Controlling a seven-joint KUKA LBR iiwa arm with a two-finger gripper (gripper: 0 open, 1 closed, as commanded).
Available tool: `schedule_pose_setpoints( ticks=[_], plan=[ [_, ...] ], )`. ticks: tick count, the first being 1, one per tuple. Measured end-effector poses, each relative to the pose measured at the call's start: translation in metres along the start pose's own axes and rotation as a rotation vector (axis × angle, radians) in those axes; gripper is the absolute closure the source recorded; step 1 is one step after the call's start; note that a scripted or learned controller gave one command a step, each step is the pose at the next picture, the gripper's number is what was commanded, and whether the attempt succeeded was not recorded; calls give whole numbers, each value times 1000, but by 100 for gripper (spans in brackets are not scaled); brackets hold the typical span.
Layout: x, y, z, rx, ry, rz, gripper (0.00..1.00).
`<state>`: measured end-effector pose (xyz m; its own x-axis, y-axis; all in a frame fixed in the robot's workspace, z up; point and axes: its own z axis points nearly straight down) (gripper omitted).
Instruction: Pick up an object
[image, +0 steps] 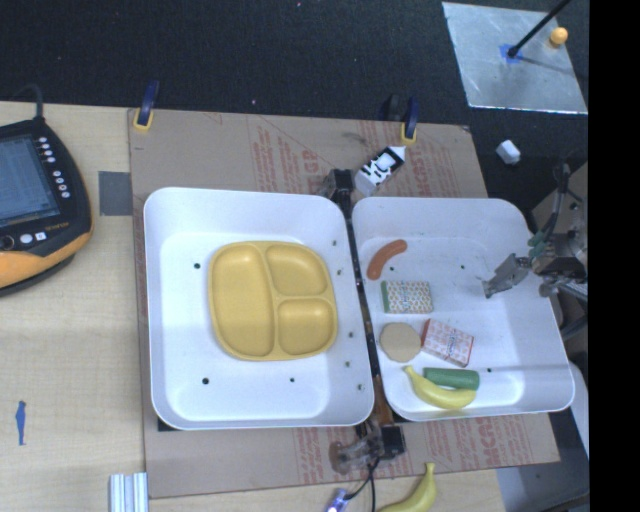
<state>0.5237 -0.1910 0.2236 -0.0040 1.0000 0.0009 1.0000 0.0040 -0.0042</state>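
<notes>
Plastic, by the sheen: the toy food lies in the right bin, which serves as landmark here. Clustered along that bin's left side, nearest the left bin with its yellow divided tray: a reddish sausage at the top, below it a speckled green-and-white packet, then a tan round disc like a cookie, touching or just beside a small red-patterned packet. At the bin's lower wall a yellow banana curves under a green pepper-like piece, the two touching. The gripper sits over the bin's right half, well apart from every item, nothing between its fingers; whether they stand spread or closed I cannot tell at this angle. Judgement on handling: all likely light, hollow, stiff, somewhat slick. The sausage looks the best candidate, lying alone with bare floor round it, narrow enough to pinch across its middle. The disc and packets lie flat and low, hard to get fingers under. The banana is crowded by the green piece and the wall; a pinch there could jostle both. A second banana lies on the bench below the right bin, outside it.
</notes>
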Motion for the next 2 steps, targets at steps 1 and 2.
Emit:
schedule_pose_setpoints(
  ticks=[1, 2],
  plan=[
    [58, -41, 45, 0, -1, -3, 0],
    [73, -45, 129, -7, -3, -1, 0]
  ],
)
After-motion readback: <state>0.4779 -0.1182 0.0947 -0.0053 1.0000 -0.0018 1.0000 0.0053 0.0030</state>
